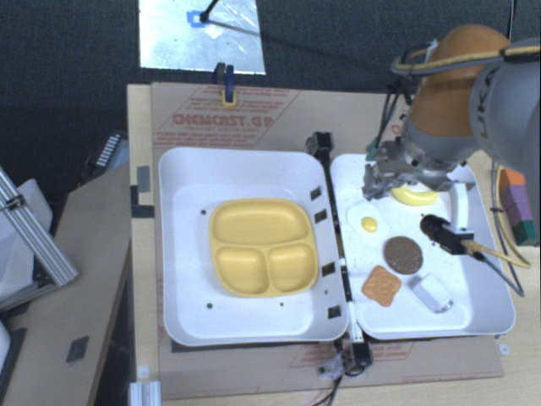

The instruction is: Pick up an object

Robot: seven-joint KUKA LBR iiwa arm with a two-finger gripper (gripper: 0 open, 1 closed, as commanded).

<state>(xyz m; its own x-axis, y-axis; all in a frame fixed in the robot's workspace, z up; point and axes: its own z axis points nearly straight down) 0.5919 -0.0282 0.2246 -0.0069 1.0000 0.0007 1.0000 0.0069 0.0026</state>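
Right bin (494, 315): five small things are laid loose and apart, so each can be approached singly
- banana (414, 196) at the far side
- fried egg (368, 223) nearer the divider
- brown disc (403, 255) mid-bin
- orange waffle (381, 286) toward the near left
- pale block (431, 294) toward the near edge

Left bin (182, 227): a yellow divided tray (258, 245) is set in the middle. Nothing is seen lying in its compartments. It is judged to be a drop place, not a target.

Arm (456, 83): it is brought in from the right and bent over the far part of the right bin. The gripper (382, 184) is held low at the far left of that bin, just beside the banana's left end and above the fried egg.

Gripper state: whether it is apart or together cannot be told, as it is blurred and seen from above. Nothing is seen clamped in it.

Step judged: a descent for a grasp, with nothing lifted yet. The banana is taken as the likeliest target and the egg as the second. The banana's curved, smooth body is judged likely to roll or be nudged aside if the closing is off-centre
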